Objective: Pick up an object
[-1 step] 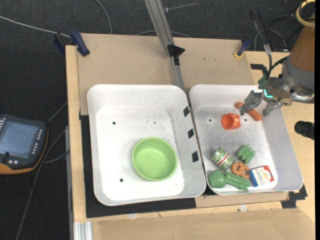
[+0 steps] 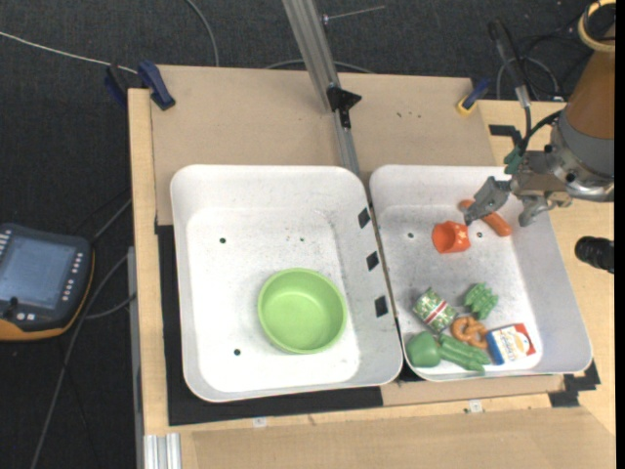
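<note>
While the gripper [image 2: 510, 206] hangs spread and holding nothing above the right bin [image 2: 566, 291], no pick is made; an orange cup [image 2: 450, 236] lies just beside its fingertips, the grasp remaining.

Green bowl [image 2: 302, 309] in left bin [image 2: 195, 203]; toys in right bin [image 2: 410, 189], gripper [image 2: 508, 206] above

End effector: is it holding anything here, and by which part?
Nothing is held. The end effector hangs open above the right bin, near the orange cup.
</note>
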Motion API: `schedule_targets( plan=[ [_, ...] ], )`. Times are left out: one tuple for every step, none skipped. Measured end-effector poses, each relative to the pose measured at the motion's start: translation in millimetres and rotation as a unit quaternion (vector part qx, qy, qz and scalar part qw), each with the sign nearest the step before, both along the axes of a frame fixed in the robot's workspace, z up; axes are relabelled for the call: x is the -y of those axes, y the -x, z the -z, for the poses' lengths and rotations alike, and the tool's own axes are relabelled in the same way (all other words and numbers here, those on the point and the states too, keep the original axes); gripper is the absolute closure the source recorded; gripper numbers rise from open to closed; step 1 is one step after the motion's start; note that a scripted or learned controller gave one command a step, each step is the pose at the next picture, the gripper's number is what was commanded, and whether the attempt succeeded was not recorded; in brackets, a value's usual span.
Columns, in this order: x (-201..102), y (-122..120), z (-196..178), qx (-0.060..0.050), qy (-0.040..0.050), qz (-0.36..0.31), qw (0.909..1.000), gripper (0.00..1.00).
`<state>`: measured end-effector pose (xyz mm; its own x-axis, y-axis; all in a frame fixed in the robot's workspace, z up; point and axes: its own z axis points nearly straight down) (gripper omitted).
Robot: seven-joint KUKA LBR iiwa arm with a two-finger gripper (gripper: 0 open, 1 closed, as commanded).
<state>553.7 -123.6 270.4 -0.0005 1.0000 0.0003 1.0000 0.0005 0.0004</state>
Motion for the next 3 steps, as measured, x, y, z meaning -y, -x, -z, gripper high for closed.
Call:
schedule_targets(
  plan=[
    [-5, -2, 61, -0.002, -0.0002, 0.000, 1.0000, 0.00],
    [-1, -10, 112, -0.002, -0.0003, 0.000, 1.0000, 0.00],
    [7, -14, 166, -0.002, -0.0001, 0.000, 1.0000, 0.00]
  ],
)
